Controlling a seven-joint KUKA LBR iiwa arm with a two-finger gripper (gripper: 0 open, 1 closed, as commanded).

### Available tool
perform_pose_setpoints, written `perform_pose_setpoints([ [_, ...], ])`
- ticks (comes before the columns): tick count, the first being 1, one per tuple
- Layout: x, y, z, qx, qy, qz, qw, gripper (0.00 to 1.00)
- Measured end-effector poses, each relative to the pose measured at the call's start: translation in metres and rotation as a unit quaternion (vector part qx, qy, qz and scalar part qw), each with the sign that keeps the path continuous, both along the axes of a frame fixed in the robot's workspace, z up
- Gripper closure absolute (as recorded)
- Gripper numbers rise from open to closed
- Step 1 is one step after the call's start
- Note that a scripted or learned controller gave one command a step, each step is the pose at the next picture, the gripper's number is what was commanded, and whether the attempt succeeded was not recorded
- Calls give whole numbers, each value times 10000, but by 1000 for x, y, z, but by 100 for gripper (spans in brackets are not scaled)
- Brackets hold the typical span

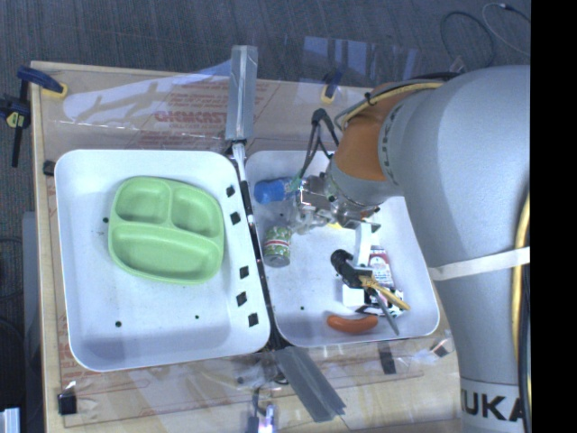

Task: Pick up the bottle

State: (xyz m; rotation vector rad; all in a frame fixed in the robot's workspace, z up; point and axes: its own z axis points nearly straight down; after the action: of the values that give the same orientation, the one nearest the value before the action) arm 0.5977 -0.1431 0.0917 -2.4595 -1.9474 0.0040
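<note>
The bottle (278, 190) lies on its side at the back left of the right bin (410, 242). It is clear plastic with a blue cap that points left toward the divider. My gripper (311, 204) reaches in from the right and hangs just right of the bottle's clear body, close to it or touching it. The wrist and metal parts hide the contact.
A small round jar (277, 245) with a green label stands just in front of the bottle by the divider. An orange-red sausage (352, 323) lies at the right bin's front. A white tube (380, 264) with a red label lies further right. The left bin (81, 314) holds a green divided plate (167, 228).
</note>
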Motion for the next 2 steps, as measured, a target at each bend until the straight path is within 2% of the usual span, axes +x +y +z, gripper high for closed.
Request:
perform_pose_setpoints([
  [1,21,89,180,-7,-7,-197,9998,100],
  [2,5,22,274,-5,-23,1830,9831,100],
])
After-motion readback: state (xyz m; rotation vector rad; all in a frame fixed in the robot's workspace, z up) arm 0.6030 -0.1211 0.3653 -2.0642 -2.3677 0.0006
